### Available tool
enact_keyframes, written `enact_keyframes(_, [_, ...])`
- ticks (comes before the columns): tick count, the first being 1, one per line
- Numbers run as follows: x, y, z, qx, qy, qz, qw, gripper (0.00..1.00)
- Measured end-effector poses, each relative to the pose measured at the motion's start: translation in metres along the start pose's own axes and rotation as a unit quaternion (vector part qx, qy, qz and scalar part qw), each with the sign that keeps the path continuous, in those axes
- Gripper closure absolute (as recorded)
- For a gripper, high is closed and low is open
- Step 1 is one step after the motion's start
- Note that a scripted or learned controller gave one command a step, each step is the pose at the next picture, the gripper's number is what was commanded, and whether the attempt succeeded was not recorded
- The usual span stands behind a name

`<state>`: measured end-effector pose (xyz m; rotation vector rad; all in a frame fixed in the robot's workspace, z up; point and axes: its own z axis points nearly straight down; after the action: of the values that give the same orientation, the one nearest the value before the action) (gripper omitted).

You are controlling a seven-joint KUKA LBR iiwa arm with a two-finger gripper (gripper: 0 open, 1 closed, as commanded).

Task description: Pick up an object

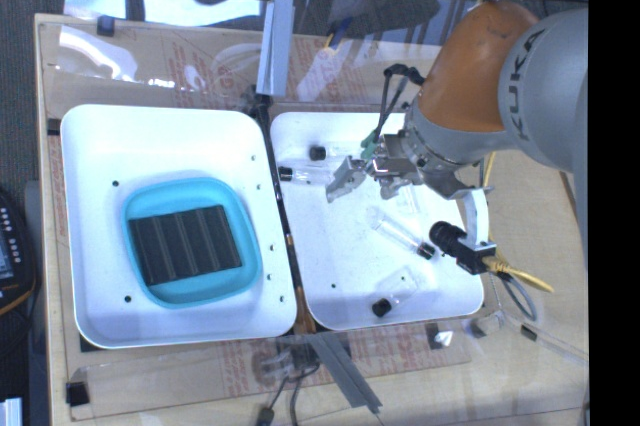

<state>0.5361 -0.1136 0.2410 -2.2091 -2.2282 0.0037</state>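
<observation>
Several small clear vials with black caps lie in the right bin (pixel 345 264). One vial (pixel 403 235) lies near the middle right and another (pixel 393 295) near the front edge. A third vial (pixel 296 175) rests by the left wall, close to a small black piece (pixel 317 153) at the back left. My gripper (pixel 349 177) hangs over the back half of this bin, between the left-wall vial and the middle one. Nothing can be seen held in it. The grey and orange arm covers the bin's back right corner.
The left bin (pixel 90 144) holds a blue tray (pixel 190 239) with a dark ribbed insert. A black and yellow fitting (pixel 462 249) on the arm hangs over the right bin's right rim. A clear plastic sheet and a metal bar (pixel 273 44) stand behind the bins.
</observation>
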Motion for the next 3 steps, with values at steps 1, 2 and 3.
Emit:
enact_keyframes(1, [0.006, -0.03, 0.148, -0.005, -0.009, 0.043, 0.999, 0.0])
enact_keyframes(2, [0.009, -0.051, 0.147, -0.007, -0.004, 0.157, 0.9875, 0.0])
enact_keyframes(3, [0.012, -0.056, 0.15, -0.002, 0.001, 0.353, 0.9356, 0.0])
